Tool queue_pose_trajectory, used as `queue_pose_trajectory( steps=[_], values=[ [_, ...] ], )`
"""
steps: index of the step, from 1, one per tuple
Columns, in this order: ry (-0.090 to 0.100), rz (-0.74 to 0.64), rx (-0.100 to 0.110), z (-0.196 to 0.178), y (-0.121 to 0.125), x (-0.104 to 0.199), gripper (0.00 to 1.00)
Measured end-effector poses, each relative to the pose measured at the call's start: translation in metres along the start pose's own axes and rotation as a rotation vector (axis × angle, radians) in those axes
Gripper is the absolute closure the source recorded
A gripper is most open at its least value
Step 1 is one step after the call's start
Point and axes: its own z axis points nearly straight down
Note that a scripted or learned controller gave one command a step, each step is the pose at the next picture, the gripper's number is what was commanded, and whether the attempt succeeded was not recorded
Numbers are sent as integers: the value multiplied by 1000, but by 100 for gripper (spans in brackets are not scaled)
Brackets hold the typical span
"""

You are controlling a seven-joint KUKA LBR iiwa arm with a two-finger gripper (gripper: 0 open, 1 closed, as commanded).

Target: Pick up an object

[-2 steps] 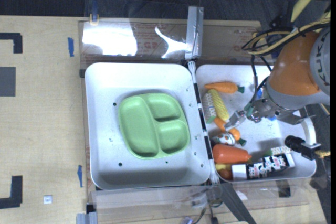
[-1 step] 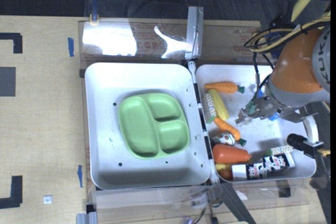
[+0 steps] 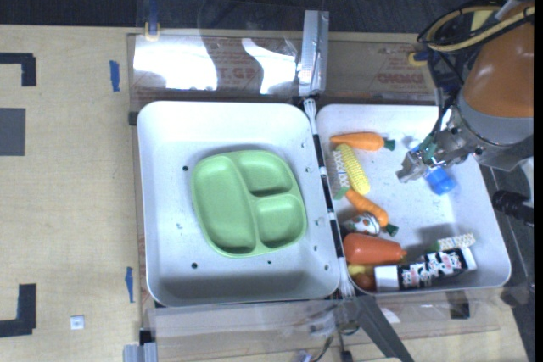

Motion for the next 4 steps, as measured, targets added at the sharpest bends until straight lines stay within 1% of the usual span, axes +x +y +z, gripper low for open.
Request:
queue_pose_trajectory(
  steps=[1, 2, 3, 4],
  values=[
    [0, 0, 0, 0, 0, 0, 0],
    [-5, -8, -14, 109, -22, 2, 0],
    [-1, -215, -5, 137, -12, 2, 0],
    [-5, -211, -11, 126, -11, 0, 100]
  ],
)
